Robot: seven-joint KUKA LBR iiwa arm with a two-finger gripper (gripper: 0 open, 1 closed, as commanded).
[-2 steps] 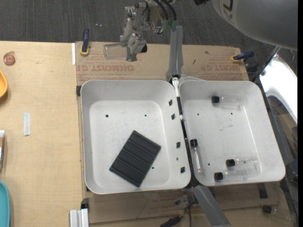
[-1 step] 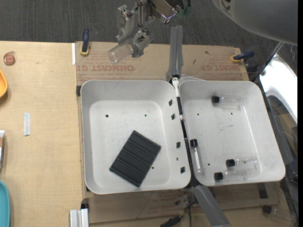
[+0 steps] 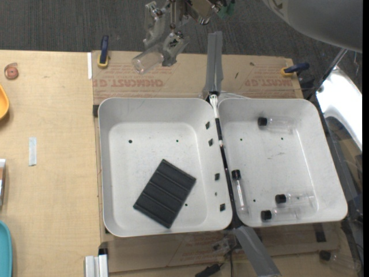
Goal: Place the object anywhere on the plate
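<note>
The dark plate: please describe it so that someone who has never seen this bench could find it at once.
Two white bins sit side by side; look in the left bin. The plate lies flat near its front wall, turned at a slant. It is a dark, ribbed rectangle, unlike the small clear vials with black caps in the right bin.

Two shallow white bins (image 3: 109, 154) are seen side by side on the bench. One dark ribbed plate (image 3: 165, 193) is counted in the left bin, and four clear tubes with black caps (image 3: 272, 122) in the right bin (image 3: 314, 154).
</note>
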